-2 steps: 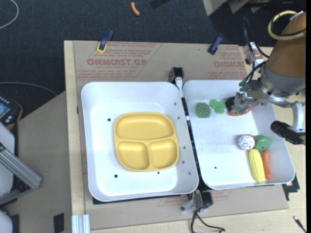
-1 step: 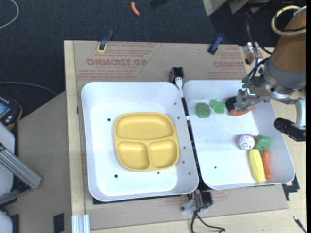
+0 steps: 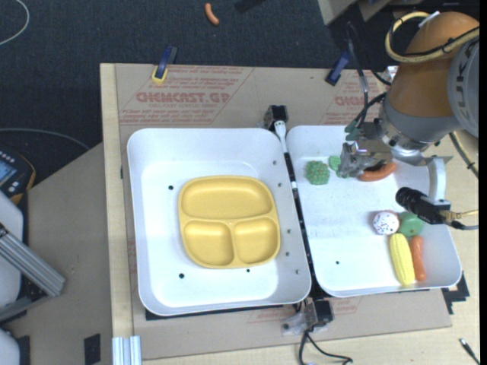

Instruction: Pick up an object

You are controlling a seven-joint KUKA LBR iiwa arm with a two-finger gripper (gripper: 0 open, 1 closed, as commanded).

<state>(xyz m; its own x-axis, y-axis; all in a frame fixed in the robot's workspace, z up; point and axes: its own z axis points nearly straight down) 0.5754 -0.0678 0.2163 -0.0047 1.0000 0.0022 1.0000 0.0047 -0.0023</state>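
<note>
The arm [image 3: 434, 67] reaches in from the right, wrist bent down over the right bin [image 3: 342, 276]. Its end effector [image 3: 351, 160] hangs at the bin's far end, between the broccoli [image 3: 318, 172] and an orange piece [image 3: 377, 174]; whether it grips anything cannot be told. A yellow tray [image 3: 228, 220] fills the left bin [image 3: 152, 204].
</note>
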